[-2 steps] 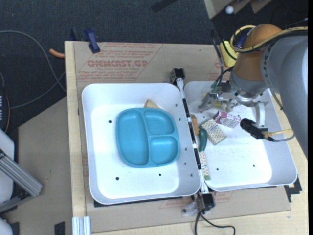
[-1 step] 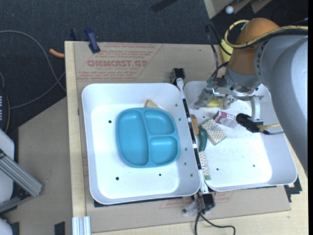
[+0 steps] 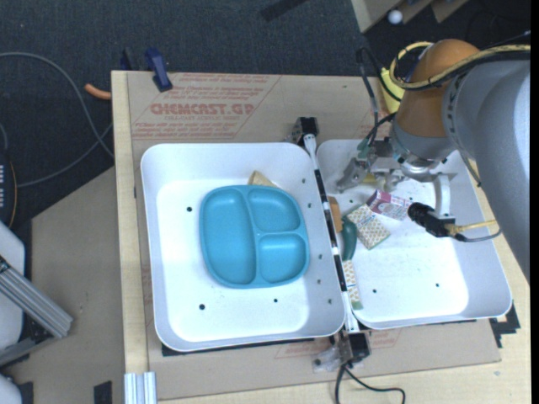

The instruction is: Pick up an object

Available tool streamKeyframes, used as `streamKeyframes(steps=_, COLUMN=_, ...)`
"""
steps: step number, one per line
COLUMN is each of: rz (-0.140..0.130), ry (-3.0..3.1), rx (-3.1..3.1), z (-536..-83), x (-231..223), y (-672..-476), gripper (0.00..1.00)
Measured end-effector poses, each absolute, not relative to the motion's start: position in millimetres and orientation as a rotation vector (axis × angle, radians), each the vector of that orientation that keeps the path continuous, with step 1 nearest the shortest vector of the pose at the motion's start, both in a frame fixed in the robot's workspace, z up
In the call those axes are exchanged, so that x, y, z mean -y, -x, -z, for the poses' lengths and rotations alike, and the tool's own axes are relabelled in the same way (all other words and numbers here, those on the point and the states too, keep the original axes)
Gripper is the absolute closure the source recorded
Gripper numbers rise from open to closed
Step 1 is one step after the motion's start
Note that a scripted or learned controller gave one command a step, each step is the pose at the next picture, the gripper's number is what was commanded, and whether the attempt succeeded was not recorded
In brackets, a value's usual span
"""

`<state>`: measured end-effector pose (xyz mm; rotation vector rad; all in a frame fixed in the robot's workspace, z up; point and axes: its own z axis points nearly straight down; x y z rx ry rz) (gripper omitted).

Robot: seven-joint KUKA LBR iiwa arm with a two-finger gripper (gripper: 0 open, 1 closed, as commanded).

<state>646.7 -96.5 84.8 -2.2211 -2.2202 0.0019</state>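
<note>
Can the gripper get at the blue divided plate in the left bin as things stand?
Probably yes. The blue divided plate lies open from above in the left bin with nothing on it; the gripper sits over the right bin beside it.

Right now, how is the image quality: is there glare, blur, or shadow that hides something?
Camera view: light is even and soft; the white bins look bright but keep their edges. The blue tray is sharp, with mild sheen. The arm near the lens is blurred and covers part of the right bin. The small items there are too small to identify.
</note>
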Motion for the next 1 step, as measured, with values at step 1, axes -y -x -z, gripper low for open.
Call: streamKeyframes(steps=1, rz=0.001, ry=2.223, rx=2.222, z=-84.8, x=107.5, y=-649.9, gripper=0.0)
